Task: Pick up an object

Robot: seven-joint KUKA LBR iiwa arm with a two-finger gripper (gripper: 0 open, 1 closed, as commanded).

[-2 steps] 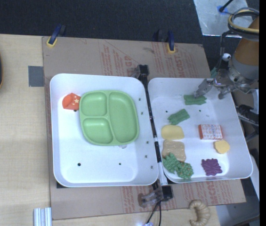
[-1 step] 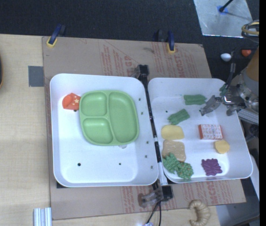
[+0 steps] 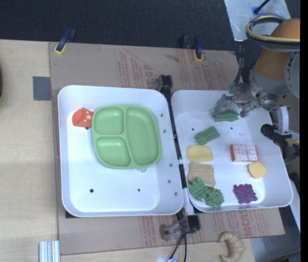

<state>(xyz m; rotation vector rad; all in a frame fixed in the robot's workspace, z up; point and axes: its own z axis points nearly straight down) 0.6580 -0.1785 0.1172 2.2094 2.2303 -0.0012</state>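
Two white bins side by side on the desk (image 3: 23,162). Left bin (image 3: 115,198) with a green divided plate (image 3: 126,135) and a red item (image 3: 82,117) tucked just beside the plate's left edge. Right bin (image 3: 273,192) full of toy food: broccoli (image 3: 205,192), toast slice (image 3: 201,173), yellow piece (image 3: 199,153), green pickle (image 3: 206,135), red-white box (image 3: 243,153), purple grapes (image 3: 244,192). Hand (image 3: 231,109) down at the right bin's top edge, right over a dark green piece (image 3: 225,116); touching or not, hard to say. Open or closed, can't tell.
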